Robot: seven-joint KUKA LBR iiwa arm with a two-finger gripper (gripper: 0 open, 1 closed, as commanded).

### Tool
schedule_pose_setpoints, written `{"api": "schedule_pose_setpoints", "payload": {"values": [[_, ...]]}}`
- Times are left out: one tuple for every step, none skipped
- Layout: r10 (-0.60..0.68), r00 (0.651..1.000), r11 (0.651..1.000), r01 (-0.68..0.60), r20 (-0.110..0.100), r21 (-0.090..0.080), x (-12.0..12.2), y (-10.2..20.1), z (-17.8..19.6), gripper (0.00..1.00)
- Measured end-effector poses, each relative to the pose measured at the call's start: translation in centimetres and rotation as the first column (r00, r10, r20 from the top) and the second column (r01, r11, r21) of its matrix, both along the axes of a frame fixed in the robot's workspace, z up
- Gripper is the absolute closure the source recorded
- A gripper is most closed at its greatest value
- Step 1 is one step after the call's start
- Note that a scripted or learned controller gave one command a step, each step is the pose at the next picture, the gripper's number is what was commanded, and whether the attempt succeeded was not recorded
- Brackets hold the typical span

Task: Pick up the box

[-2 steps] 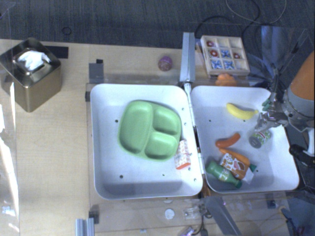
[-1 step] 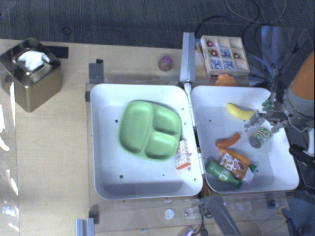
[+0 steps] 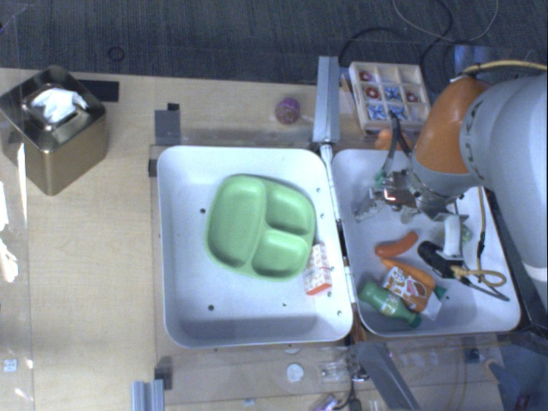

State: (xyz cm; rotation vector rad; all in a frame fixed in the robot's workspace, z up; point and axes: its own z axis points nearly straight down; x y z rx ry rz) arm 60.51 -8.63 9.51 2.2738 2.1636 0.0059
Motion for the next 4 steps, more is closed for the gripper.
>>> {"api": "schedule_pose_setpoints", "payload": {"values": [[-0.09,0.996,0.996,0.09,0.003,0.0,-1.4,3.3,9.1,0.0],[-0.058,0.998,0.998,0.058,0.002,-0.001,5.0,3.1,9.1,0.0],[-0.041,0.999,0.999,0.041,-0.002,-0.001,0.6,0.4,4.8,0.0],[0.092,0.996,0.996,-0.092,0.004,-0.001,2.3,-0.1,-0.7,0.0]]}}
